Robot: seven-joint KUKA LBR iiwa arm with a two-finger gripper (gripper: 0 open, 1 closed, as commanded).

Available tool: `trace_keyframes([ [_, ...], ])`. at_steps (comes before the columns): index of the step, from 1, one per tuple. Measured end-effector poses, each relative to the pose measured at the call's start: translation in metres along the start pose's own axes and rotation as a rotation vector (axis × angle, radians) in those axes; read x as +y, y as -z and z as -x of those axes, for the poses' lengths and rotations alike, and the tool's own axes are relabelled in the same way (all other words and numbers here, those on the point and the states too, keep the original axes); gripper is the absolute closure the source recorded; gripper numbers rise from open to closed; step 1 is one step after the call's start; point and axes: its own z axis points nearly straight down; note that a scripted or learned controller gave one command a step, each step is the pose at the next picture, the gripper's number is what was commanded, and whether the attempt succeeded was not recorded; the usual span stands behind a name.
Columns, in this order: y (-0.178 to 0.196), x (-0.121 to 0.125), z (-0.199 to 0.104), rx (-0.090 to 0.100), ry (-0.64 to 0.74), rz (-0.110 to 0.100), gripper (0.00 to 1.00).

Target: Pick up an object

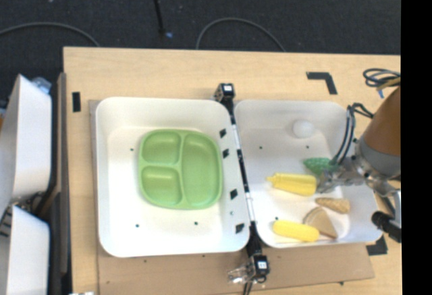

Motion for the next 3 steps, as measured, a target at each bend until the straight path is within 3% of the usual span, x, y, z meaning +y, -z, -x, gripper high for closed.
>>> trace_keyframes([
  [3, 0.17, -0.001, 0.004, -0.005, 0.005, 0.008, 1.0],
])
